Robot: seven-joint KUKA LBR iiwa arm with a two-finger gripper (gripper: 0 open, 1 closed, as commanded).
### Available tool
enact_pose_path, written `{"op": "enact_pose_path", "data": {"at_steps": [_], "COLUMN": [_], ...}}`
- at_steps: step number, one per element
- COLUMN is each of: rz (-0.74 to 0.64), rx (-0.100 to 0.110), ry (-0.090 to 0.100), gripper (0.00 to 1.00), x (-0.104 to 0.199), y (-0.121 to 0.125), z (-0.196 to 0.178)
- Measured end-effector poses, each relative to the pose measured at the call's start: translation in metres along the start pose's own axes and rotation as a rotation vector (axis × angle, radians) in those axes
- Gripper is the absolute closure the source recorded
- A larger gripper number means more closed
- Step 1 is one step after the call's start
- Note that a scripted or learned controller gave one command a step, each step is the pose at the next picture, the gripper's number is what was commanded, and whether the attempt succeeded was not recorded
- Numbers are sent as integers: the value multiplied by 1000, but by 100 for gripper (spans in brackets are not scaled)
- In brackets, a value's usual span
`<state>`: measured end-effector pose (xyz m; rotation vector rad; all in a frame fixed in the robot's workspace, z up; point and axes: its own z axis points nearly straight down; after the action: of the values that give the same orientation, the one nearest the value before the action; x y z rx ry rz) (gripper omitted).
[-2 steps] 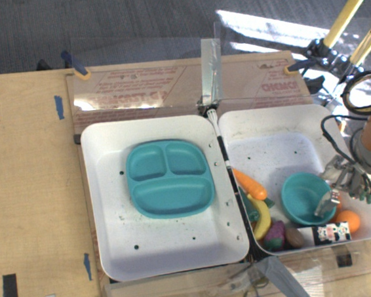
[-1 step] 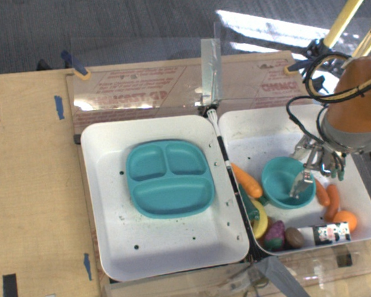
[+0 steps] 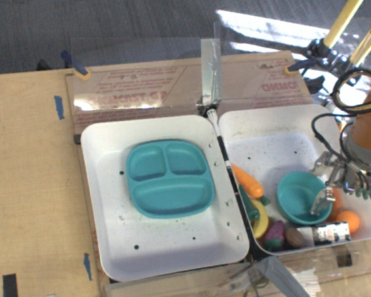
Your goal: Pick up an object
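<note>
Bottle (image 3: 329, 233) lies nearest, against the right bin's (image 3: 264, 139) front wall. My claw (image 3: 327, 197) hangs over the teal bowl (image 3: 300, 196), state unreadable. Risk: crowded toys; fingers glance off the rim.

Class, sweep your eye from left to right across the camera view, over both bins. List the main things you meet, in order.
Teal divided plate → carrot → teal bowl → gripper at the bowl's right rim → small orange ball.
</note>
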<state>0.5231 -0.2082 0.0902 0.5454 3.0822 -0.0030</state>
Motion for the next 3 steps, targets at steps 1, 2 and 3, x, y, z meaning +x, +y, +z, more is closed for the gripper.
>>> {"op": "enact_pose_path", "data": {"at_steps": [1, 2, 3], "rz": [-176, 19, 47], "rx": [-6, -3, -6], "ry": [-4, -1, -22], "gripper": [0, 0, 0], "x": [-85, -17, 31], "y": [112, 72, 106], "z": [1, -1, -5]}}
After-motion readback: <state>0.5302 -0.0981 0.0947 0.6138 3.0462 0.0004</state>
